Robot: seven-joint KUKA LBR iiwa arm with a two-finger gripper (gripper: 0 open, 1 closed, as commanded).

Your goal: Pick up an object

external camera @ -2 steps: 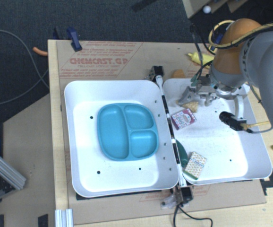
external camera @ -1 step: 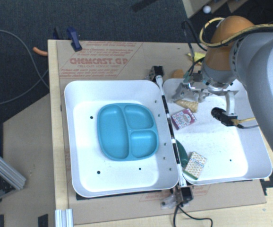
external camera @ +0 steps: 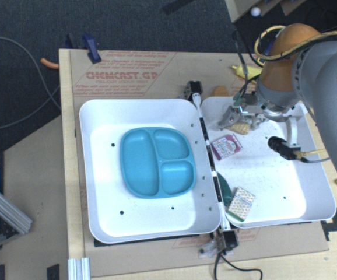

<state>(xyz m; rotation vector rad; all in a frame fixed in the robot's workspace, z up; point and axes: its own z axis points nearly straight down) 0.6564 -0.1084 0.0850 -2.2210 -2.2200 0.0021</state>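
My gripper [external camera: 234, 120] hangs low over the far left corner of the right bin [external camera: 308, 209]. A small tan object [external camera: 242, 128] lies just under or against its tip; I cannot tell whether it is gripped. A pink and white packet [external camera: 225, 146] lies a little nearer, by the bin's left wall. A patterned pale packet [external camera: 241, 203] sits at the near left corner, with a dark green item [external camera: 223, 185] beside it against the wall.
The left bin [external camera: 98, 156] holds a blue divided plate [external camera: 157, 161]. Behind the right bin, on the board, lie a yellow item [external camera: 241, 70] and a tan item [external camera: 220, 90]. A black clamp [external camera: 193, 89] sits where the bins meet.
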